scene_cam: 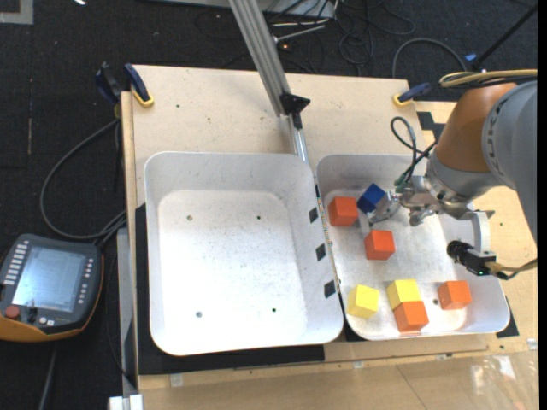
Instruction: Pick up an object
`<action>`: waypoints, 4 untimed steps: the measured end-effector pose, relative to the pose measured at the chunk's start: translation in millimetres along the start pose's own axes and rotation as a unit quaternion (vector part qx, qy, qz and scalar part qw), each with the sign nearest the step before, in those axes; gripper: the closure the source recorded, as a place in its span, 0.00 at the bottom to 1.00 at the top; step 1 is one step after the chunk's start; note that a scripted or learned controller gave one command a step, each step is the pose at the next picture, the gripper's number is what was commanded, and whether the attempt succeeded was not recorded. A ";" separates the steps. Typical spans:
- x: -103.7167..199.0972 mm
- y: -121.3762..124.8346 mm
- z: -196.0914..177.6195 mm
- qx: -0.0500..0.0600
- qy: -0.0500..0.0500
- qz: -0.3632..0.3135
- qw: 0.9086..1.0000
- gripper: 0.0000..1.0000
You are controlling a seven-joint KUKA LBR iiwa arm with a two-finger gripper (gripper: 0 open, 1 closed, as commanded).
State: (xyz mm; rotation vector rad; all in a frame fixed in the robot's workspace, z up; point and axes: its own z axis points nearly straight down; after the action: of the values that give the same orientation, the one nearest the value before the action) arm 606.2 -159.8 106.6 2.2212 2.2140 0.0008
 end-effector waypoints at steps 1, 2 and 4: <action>26.6 -33.7 11.5 0.003 0.002 -0.001 1.000 0.00; 25.5 -32.2 1.2 0.002 0.002 -0.001 1.000 1.00; 93.9 17.7 -88.7 0.001 0.001 -0.003 1.000 1.00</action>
State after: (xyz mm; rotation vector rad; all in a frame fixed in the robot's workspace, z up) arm 623.8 -65.7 195.0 2.2156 2.2238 0.0023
